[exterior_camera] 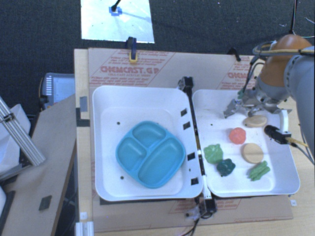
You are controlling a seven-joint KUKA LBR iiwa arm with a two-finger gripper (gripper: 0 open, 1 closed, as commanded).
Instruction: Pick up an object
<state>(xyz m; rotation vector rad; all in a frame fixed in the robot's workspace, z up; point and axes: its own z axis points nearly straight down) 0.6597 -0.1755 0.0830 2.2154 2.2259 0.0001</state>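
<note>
My gripper point(235, 108) hangs over the back of the right bin point(211, 102), reaching in from the right. Nothing shows in its grasp. A beige oval piece point(256, 121) lies just to its right. In front of it sit a red round piece point(237, 135), a tan disc point(252, 153), a light green lump point(213, 153), a dark teal lump point(226, 167) and a green ridged piece point(259, 170).
The left bin point(106, 107) holds a blue divided plate point(150, 154). A black divider with clips point(192, 127) runs between the bins. The bins rest on a cardboard sheet point(147, 68).
</note>
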